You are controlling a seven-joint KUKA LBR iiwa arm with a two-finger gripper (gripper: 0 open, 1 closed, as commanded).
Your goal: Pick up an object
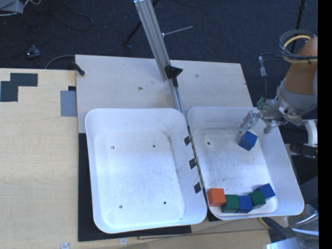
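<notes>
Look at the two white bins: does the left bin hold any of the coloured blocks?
No: the left bin holds no blocks; the orange block and its neighbours lie in the right bin.

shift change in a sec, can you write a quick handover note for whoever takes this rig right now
Gripper: over the upper right of the right bin, jaws spread, holding nothing.
Blue cube: tilted just below the jaws, not between them; whether it rests on the bin floor I cannot tell.
Other blocks: orange block, two green and two blue in a row along the right bin's near edge.
Done: no pick yet.
Left: close on one object and lift it.
</notes>
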